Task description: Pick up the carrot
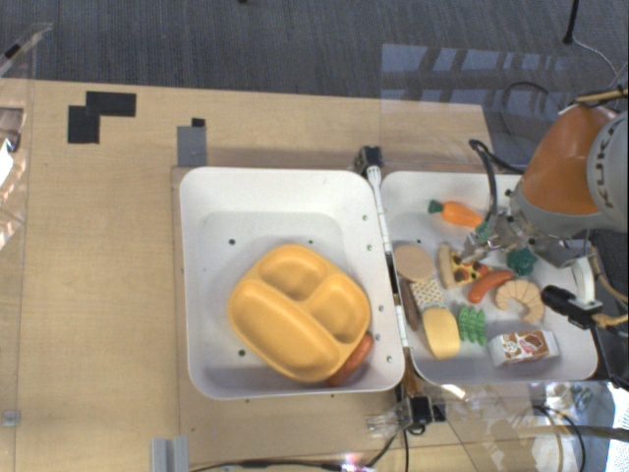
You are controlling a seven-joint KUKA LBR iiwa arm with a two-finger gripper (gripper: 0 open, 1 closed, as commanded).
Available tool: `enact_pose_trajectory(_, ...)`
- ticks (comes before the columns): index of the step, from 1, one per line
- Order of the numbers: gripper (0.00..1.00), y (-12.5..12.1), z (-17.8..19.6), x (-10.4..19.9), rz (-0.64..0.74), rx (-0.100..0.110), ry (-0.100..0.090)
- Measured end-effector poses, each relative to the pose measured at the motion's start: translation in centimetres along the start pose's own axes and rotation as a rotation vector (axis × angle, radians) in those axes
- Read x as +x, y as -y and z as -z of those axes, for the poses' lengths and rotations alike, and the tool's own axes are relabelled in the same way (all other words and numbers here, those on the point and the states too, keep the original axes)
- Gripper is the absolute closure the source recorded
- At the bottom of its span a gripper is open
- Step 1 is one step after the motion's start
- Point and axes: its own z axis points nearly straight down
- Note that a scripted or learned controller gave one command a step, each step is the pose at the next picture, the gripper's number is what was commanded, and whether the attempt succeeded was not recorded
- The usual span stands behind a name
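Note:
The carrot, orange with a green top on its left end, lies in the back of the right bin. My gripper hangs just in front and to the right of it, low over a small cluster of toy food. Nothing visibly sits in the gripper. The arm's orange band rises to the right of the bin.
The right bin also holds a tan disc, a waffle piece, a yellow block, a green piece, a red sausage, a croissant, a teal piece and a small carton. The left bin holds a yellow divided plate.

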Motion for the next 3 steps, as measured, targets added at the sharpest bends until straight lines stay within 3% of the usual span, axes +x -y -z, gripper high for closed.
enact_pose_trajectory(1, 1.0, -2.9, 12.8, 3.5, 0.044, 0.01, -0.009)
enact_pose_trajectory(2, 0.0, -2.5, 12.1, 3.4, 0.04, 0.023, -0.013)
enact_pose_trajectory(3, 0.0, -3.6, 0.8, -1.8, -0.195, 0.023, -0.011)
